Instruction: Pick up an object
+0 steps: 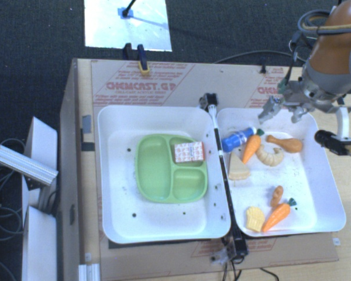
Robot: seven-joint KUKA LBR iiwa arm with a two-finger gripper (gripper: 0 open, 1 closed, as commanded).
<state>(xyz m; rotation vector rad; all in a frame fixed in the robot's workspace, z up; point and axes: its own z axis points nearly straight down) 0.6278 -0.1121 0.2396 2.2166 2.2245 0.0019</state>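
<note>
The right bin [329, 187] holds a blue bottle [237, 139], a carrot [251, 148], a chicken drumstick [285, 143], a pale curled pastry [270, 156] and a beige slice [238, 173]. Near its front lie a second carrot [276, 216], a yellow piece [255, 219] and a small orange piece [277, 195]. My gripper [282, 113] hangs over the bin's back edge, above and behind the drumstick. It is open, and nothing sits between its fingers.
The left bin [114, 157] carries a green divided plate [164, 171] with a red-and-white patterned packet [189, 152] on its back right compartment. A black divider bar [220, 157] runs between the bins. A black fitting [333, 142] juts over the right bin's far right rim.
</note>
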